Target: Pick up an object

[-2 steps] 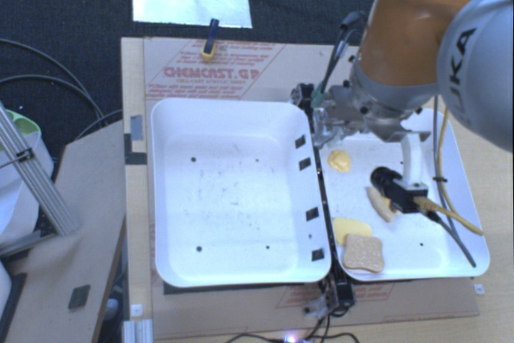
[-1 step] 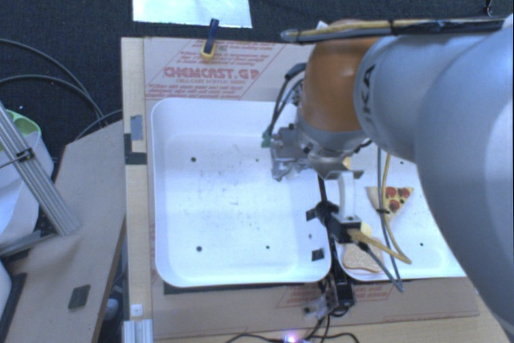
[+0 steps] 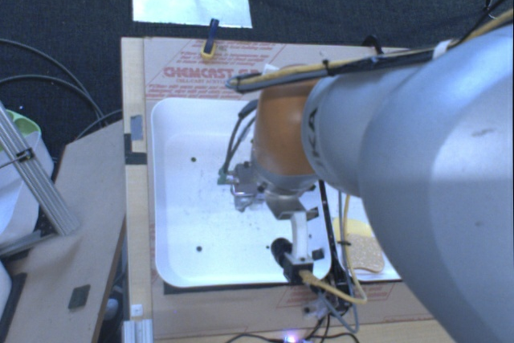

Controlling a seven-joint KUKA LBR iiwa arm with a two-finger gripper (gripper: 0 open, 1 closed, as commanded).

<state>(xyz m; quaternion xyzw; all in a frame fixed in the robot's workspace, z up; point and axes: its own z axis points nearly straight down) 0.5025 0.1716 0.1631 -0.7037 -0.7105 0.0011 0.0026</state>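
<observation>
My gripper (image 3: 241,193) hangs low over the middle of the left white bin (image 3: 173,173), below the orange-banded wrist (image 3: 281,136). The wrist covers its fingers from this angle. No object shows between them. A tan speckled object (image 3: 368,251) lies in the right bin near its front edge, partly hidden behind the arm and a yellow cable. The floor of the left bin bears a few small dark specks (image 3: 193,161).
The grey arm (image 3: 418,173) covers most of the right bin. Both bins rest on a cardboard sheet (image 3: 189,72). A small blue and yellow tool (image 3: 210,40) lies at its back edge. A wooden shelf (image 3: 88,213) with metal rails stands to the left.
</observation>
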